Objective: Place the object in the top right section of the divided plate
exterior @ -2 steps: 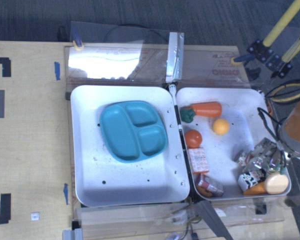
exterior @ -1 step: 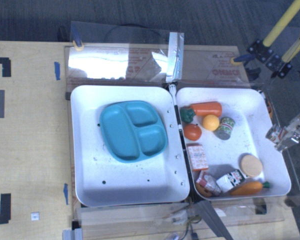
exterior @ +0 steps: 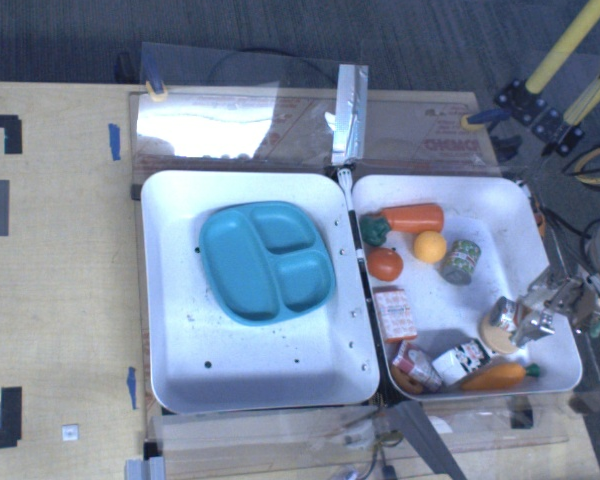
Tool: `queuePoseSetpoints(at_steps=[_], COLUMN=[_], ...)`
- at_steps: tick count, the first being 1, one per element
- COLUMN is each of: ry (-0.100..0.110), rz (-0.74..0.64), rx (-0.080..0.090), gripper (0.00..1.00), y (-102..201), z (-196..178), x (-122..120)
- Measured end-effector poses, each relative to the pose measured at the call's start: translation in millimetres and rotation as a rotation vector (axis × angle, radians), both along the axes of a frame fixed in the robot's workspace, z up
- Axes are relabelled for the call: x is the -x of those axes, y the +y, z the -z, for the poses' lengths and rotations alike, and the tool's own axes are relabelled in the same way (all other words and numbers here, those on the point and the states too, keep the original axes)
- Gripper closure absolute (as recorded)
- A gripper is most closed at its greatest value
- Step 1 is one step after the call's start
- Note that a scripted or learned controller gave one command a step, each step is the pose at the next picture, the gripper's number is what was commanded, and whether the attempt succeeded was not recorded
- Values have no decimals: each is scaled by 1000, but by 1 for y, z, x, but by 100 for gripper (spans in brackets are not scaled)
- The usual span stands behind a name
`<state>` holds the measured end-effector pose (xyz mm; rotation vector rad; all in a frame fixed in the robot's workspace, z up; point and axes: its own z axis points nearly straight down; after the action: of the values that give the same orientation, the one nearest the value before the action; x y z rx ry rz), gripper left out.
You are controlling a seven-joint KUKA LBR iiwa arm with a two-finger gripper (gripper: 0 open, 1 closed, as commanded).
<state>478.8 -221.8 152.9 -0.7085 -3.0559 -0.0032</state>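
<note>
While the blue divided plate lies in the middle of the left bin, with its 3 sections bare, the gripper is low at the right side of the right bin, far away from the plate. It is over a small round tan object near the right wall. I cannot tell if this object is between the fingers, and I cannot tell if the gripper is apart or together, because the metal parts are blurred.

All the loose things are in the right bin. 1 carrot lies at the top, next to a dark green piece. Below them are a red tomato, a yellow ball and a small green can. A red and white packet lies beside the wall between the 2 bins. Along the bottom edge, just below the gripper, a 2nd carrot lies beside a black and white bottle.
</note>
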Motion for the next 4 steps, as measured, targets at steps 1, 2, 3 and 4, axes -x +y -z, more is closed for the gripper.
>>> queuePoseSetpoints(at_steps=[1,2,3,4], ry=[-9,-52,-43,-6], rz=[-75,-166,96,-150], rx=[4,20,16,3], gripper=[100,100,100,100], y=[-1,-2,15,-2], z=[42,49,53,23], x=[-37,-17,-61,-1])
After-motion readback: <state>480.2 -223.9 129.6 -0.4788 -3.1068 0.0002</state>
